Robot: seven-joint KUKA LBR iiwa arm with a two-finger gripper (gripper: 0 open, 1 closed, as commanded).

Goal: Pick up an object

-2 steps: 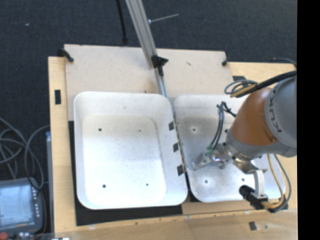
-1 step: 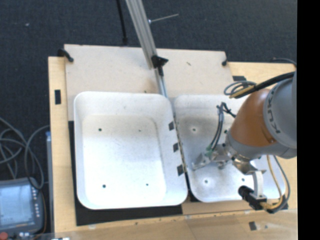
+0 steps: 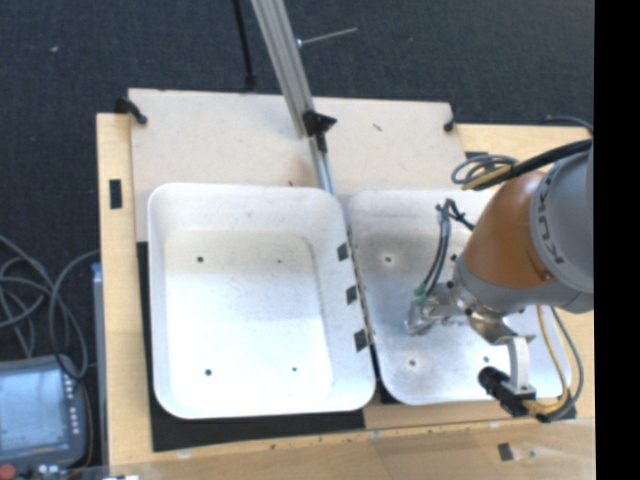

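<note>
arm [image 3: 520, 243] reaches in from right over right bin [image 3: 395, 223] | gripper [image 3: 428, 313] low near bin floor, finger state cannot tell | left bin [image 3: 165, 268] white, speckled floor

Two bins sit side by side on the bench [image 3: 115, 268]. The left bin [image 3: 250, 298] touches the right bin [image 3: 400, 258]. The arm [image 3: 520, 243] reaches over the right bin, with its gripper [image 3: 430, 313] low inside it
</note>
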